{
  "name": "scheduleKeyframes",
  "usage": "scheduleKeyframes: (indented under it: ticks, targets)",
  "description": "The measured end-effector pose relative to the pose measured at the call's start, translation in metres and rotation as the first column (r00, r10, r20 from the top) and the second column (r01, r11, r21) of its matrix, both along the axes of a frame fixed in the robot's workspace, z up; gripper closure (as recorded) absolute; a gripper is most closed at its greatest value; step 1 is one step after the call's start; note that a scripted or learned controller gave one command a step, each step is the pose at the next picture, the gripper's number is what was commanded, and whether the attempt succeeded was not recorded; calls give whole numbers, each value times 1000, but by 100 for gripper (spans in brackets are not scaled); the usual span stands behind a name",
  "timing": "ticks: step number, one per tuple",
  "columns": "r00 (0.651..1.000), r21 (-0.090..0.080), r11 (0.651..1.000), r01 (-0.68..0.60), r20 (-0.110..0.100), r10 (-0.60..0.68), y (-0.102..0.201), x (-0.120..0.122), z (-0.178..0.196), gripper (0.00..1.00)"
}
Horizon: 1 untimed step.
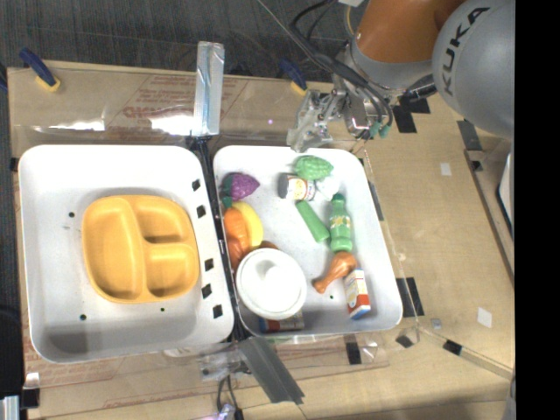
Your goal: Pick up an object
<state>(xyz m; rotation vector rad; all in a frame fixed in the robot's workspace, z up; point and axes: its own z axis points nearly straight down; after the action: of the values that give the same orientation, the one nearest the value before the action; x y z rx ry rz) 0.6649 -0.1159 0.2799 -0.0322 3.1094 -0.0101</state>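
The right bin [378,234] holds several small toys. A green leafy vegetable [313,165] lies at its far edge, with a small can [298,187] and a purple grape bunch [241,185] beside it. A green stick [311,220], a green bottle [339,222], a brown drumstick [334,272], a small carton [356,294], an orange and yellow fruit [241,226] and a white bowl [271,283] fill the remainder. My gripper [308,136] hangs open over the bin's far rim, just above the leafy vegetable, with nothing between its fingers.
The left bin [44,234] carries a yellow divided tray [144,245]. A metal clip [209,86] stands at the far end of the wall between the bins. The arm's orange band and cables [385,24] hang over the bench's far right.
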Motion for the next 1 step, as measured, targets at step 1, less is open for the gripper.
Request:
scheduleKeyframes:
  ticks: [1]
  targets:
    - [1000,-1,1000,-1,7,1,0,1,12,100]
